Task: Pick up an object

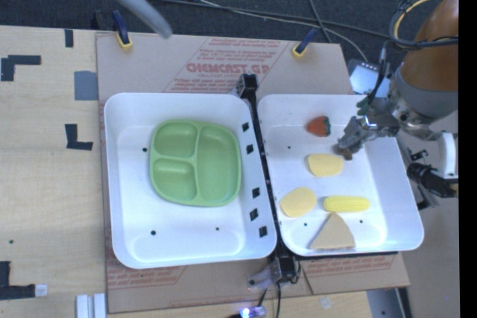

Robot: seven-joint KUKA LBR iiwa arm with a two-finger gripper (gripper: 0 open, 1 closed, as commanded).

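Note:
The right bin (395, 182) holds a red strawberry (319, 126) at the back, a pale yellow oval piece (325, 164) in the middle, a second yellow oval (298, 202) nearer the front, a yellow corn cob (346, 203) and a tan wedge (333, 234) at the front. My gripper (350, 146) hangs over this bin, just right of the upper yellow oval and right of the strawberry. Nothing shows between its fingers. The arm's grey wrist and orange band (440, 26) rise at the right edge.
The left bin (123, 160) carries a green divided plate (197, 162). A black divider clip row (255, 160) runs between the bins. Cables trail across the dark floor behind the bench, and cardboard lies under both bins.

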